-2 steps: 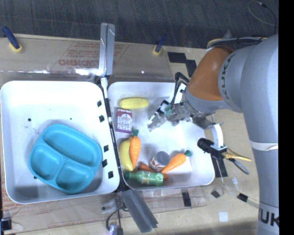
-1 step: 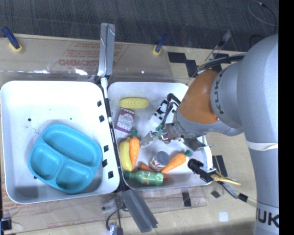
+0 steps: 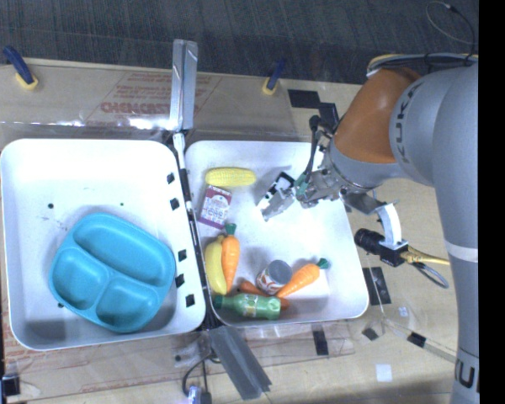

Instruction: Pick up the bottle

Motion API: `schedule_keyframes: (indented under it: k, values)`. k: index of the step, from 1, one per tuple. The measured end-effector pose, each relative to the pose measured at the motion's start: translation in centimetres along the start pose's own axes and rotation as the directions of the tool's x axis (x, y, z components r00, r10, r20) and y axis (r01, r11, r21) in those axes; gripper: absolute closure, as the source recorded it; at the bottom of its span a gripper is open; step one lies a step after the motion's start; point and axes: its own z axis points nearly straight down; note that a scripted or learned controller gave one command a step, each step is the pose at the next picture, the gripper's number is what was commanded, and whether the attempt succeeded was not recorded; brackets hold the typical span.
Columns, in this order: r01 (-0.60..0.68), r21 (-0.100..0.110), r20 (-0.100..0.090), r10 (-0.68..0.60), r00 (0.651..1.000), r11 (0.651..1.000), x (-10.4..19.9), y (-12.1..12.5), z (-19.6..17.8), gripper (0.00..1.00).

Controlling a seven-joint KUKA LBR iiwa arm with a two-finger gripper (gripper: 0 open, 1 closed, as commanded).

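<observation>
A green bottle (image 3: pixel 251 306) lies on its side along the front edge of the right bin (image 3: pixel 244 151). My gripper (image 3: pixel 273 199) hangs over the upper middle of that bin, well above and behind the bottle. Its fingers stand apart with nothing between them. The grey arm with the orange band reaches in from the right.
The right bin also holds a corn cob (image 3: pixel 229 177), a small maroon carton (image 3: pixel 215 206), a banana (image 3: pixel 214 267), two carrots (image 3: pixel 229 257) (image 3: pixel 302 279) and a small can (image 3: pixel 275 275). A blue divided plate (image 3: pixel 111 270) lies in the left bin (image 3: pixel 25 162).
</observation>
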Motion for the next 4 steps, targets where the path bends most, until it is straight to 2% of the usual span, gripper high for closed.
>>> schedule_keyframes:
  k: [1,2,3,4]
  values:
    - [-0.049,0.002,-0.002,0.049,0.999,0.999,4.8,2.6,0.9,0.00]
    - [0.089,0.003,-0.002,-0.089,0.996,0.996,5.6,-4.6,2.4,0.00]
    - [-0.088,0.002,-0.001,0.088,0.996,0.996,3.6,4.6,5.8,0.00]
    - [0.008,-0.007,0.002,-0.008,1.000,1.000,5.4,0.1,6.6,0.00]
